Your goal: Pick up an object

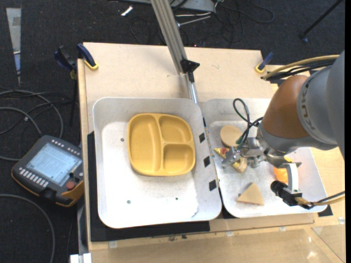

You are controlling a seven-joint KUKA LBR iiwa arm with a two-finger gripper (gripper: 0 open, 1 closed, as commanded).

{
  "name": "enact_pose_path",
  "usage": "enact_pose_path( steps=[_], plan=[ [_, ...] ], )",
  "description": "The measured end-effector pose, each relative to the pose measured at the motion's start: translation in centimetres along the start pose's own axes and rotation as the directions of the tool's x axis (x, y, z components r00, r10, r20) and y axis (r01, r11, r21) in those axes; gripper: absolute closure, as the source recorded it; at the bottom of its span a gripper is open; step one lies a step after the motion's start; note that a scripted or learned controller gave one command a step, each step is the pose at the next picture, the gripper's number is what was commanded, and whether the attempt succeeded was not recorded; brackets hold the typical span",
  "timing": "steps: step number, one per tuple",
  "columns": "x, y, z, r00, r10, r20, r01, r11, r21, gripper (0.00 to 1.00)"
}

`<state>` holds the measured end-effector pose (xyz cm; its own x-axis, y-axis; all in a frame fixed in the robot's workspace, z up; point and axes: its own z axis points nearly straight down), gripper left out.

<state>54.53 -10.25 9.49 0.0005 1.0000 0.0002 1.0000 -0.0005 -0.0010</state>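
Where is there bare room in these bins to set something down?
Left bin: bare floor in front of and left of the yellow divided plate. Right bin: crowded around the gripper, tan wedge and round piece.

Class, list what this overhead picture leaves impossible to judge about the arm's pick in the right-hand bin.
- Claw: small and cluttered, so its grip is unreadable.
- Tan piece at the claw: too small to identify.
- Orange object: partly hidden by the arm's wrist.
- Right bin: its far side is covered by the arm.
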Motion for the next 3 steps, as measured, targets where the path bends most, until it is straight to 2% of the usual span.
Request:
enact_pose_path(
  steps=[1, 3],
  plan=[
    [0.0, 0.1, -1.1, 1.0, 0.0, 0.001, 0.0, 1.0, -0.003, 1.0],
    [1.1, 1.3, -10.4, 1.0, -0.005, 0.001, 0.005, 1.0, -0.007, 1.0]
  ],
)
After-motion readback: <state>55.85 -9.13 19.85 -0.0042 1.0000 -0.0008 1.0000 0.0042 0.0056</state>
